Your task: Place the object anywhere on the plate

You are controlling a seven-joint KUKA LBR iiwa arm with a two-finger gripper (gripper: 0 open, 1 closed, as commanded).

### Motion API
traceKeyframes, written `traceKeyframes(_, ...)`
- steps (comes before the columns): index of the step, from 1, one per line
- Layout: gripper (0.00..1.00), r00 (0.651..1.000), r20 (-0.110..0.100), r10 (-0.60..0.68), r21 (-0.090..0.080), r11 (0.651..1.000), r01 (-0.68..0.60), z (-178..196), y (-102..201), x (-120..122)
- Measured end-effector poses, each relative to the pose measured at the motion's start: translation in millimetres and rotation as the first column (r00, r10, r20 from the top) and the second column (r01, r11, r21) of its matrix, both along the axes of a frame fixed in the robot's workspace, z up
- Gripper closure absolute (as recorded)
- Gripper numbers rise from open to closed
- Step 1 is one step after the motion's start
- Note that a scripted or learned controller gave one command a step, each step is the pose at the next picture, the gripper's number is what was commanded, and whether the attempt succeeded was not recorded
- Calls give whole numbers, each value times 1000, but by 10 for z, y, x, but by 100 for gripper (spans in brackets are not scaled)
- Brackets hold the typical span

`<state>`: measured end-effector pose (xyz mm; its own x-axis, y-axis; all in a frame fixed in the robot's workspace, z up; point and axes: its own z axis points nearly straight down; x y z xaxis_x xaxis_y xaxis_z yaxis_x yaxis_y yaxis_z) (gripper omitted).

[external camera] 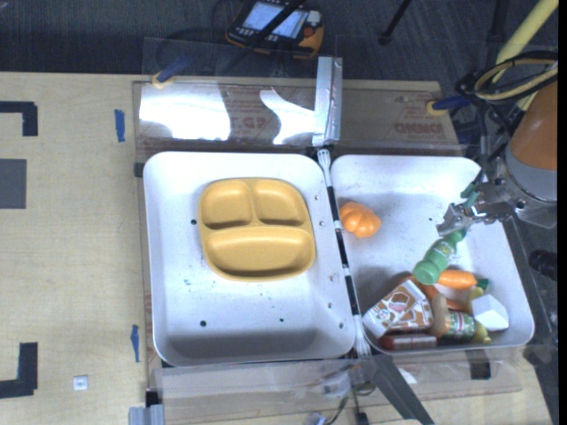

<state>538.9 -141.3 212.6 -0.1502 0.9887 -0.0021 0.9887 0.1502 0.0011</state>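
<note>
Pale wood bench (71, 237) is carrying two shallow white bins side by side, and the grey arm (536, 144) is reaching in from the right over the right bin (399, 184).

The gripper (462, 212) is hanging low over the right part of that bin, near its right wall. Whether the claw is spread or pressed together cannot be told from this slant, and nothing is plainly showing between its tips. Just below it, the green bottle (437, 261) is lying tilted, its pale cap pointing up toward the claw and looking very close to it; contact cannot be told.

Beside the bottle's lower end, an orange carrot (458, 280) is lying across the pile. Under and left of these, a brown and white carton (400, 308) is lying flat in the bin's near corner, with a small white piece (490, 312) sitting to the right of the pile.

Further left, a round orange fruit (360, 220) is sitting alone near the wall between the bins.

In the left bin (248, 339), the yellow divided plate (257, 228) is lying flat toward the far side, well apart from the bottle.
</note>
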Motion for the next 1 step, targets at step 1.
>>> traceKeyframes(1, 100, 965, 0, -263, -1, 965, 263, 656, -176, -40)
